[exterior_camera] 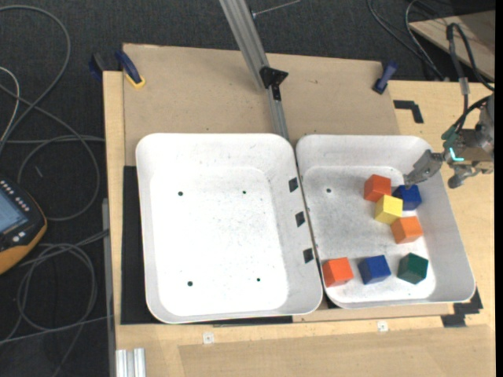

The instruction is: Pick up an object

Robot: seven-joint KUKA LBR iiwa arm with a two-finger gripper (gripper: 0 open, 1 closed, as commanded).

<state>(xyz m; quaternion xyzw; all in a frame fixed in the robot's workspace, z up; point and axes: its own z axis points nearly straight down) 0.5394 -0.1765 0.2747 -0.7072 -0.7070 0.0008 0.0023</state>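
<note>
The right bin (314, 210) holds several small blocks. An orange block (377, 187), a blue block (409, 195), a yellow block (389, 208) and another orange block (407, 228) cluster near its far right. Along its near edge lie an orange-red block (338, 270), a blue block (375, 269) and a green block (413, 268). My gripper (442, 173) hangs over the bin's far right corner, just right of the upper cluster. Its fingers (427, 166) are spread open with nothing between them.
The left bin (157, 210) lies beside the right one, with black clips (299, 218) along the shared rim. A slanted metal pole (251, 45) rises from the back. Blue clamps (130, 67) sit on the bench's far corners. Cables lie on the floor to the left.
</note>
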